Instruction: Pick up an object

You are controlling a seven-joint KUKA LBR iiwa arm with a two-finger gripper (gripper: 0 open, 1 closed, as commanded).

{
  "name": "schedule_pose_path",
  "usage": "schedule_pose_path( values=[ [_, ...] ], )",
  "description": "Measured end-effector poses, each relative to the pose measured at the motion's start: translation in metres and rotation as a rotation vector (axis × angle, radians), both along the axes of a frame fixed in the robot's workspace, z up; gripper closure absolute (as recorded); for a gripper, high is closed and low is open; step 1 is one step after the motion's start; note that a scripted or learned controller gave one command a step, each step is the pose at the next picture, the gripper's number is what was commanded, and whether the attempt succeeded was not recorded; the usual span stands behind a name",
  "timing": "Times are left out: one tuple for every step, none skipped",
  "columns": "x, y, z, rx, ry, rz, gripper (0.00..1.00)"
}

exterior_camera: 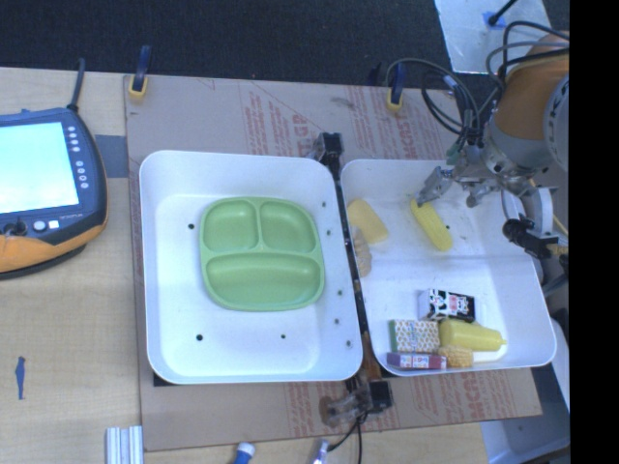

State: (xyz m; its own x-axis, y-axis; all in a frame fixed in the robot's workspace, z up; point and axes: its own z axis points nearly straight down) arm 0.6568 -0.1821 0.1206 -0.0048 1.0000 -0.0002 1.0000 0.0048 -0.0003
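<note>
Left bin [174,259]: green plate [261,253]. Right bin [513,288]: perhaps corn [431,225].

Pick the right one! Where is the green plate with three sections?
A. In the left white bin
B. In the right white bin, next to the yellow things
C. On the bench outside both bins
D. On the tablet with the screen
A. The green divided plate lies flat in the middle of the left white bin, while the yellow items and small packets sit in the right white bin.
</note>
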Motion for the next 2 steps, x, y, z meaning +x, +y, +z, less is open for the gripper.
schedule_pose_path(
  values=[
    [-0.013, 0.018, -0.029, 0.000, 0.004, 0.002, 0.00],
    [-0.026, -0.004, -0.029, 0.001, 0.004, -0.002, 0.00]
  ],
)
